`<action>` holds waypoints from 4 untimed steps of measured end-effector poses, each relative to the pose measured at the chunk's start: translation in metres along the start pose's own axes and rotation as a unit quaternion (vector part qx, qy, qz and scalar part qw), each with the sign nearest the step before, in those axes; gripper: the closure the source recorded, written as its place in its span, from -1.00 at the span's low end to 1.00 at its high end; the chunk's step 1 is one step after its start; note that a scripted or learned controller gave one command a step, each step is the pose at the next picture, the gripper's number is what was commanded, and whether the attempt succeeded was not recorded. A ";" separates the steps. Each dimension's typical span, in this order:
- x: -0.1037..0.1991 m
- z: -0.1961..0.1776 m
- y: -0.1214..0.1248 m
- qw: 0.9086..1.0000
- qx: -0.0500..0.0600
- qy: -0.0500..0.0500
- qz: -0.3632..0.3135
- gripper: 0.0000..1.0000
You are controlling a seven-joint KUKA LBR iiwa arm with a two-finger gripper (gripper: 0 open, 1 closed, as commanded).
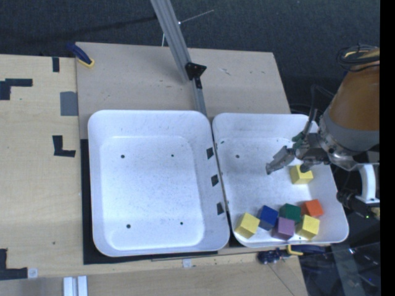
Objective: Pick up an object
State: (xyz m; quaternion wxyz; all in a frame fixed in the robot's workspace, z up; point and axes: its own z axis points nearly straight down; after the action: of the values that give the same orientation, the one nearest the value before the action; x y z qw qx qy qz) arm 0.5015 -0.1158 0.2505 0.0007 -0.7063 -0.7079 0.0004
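The two-finger metal gripper (pixel 285 159), fingers spread wide and holding nothing, hangs beside the small yellow cube (pixel 301 174) and could nudge it away when closing.

A: Robotics lab, not a home. Plywood counter (pixel 154 79) with black tape marks (pixel 58 145), two white bins (pixel 148 122) on a black mat.

B: Agreed. Grey arm (pixel 355 110) with an orange band. Aluminium strut (pixel 173 29) up-left of the jaws, colored test cubes (pixel 284 221) below them. Dark carpet floor (pixel 247 11).
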 end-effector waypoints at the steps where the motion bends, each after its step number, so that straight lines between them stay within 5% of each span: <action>1: 0.000 0.000 0.000 1.000 0.000 0.000 0.000 -1.00; 4: -0.011 0.140 -0.001 1.000 0.003 0.000 0.001 -1.00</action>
State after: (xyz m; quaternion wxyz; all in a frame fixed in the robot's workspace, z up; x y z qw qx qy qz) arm 0.4999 -0.1271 0.1105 0.0031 -0.7071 -0.7072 0.0023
